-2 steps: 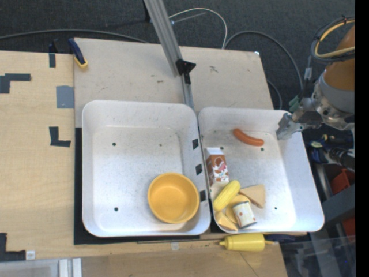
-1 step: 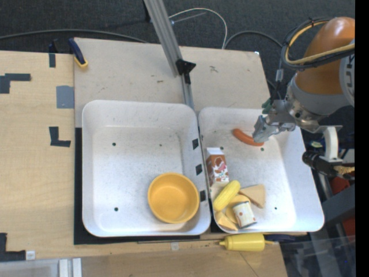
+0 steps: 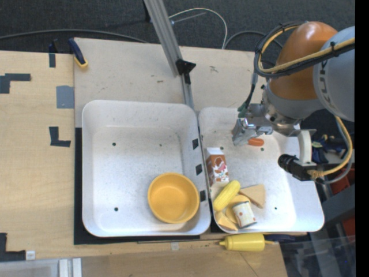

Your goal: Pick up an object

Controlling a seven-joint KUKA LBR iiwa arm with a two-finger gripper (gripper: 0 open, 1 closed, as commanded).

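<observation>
- Your pale wooden bench [image 3: 34,154] bears two shallow white plastic bins; dark carpet lies beyond.
- Left bin [image 3: 115,126]: round yellow bowl [image 3: 173,197].
- Right bin [image 3: 288,206]: gripper [image 3: 249,133], finger state unclear; yellow banana [image 3: 226,195] near the bowl.

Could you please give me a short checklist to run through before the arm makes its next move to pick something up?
1. End effector is over the right bin: ok.
2. End effector holds an object: cannot tell.
3. Small orange item beside the end effector is reachable: ok.
4. Banana lies apart from its neighbours: not ok, it touches the pile.
5. Yellow bowl sits upright in the left bin: ok.
</observation>
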